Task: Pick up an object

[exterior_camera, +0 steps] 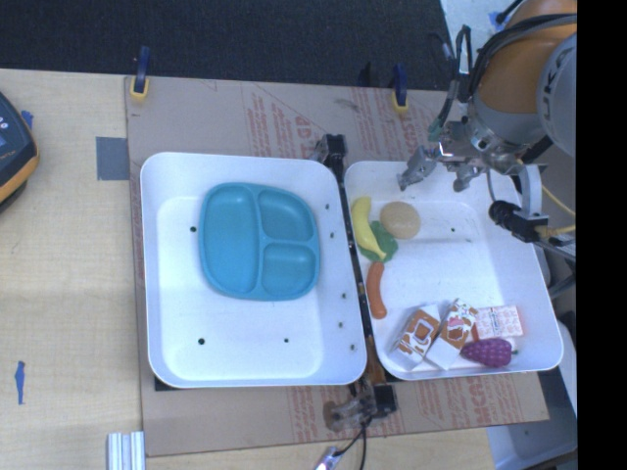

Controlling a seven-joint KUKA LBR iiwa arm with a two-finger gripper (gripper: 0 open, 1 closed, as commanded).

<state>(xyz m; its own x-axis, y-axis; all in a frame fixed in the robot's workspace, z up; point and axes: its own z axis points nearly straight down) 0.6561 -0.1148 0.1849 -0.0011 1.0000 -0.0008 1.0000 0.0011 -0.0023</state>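
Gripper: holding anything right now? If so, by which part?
Nothing is held. The gripper hangs over the far end of the right bin, its jaws open and bare, apart from the tan ball and banana below it.

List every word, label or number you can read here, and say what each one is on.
No text here can be read for certain.
Red print on the brown board: too blurred.
Red-and-white cartons in the right bin: markings too small.
Dark device at the left edge: nothing legible.
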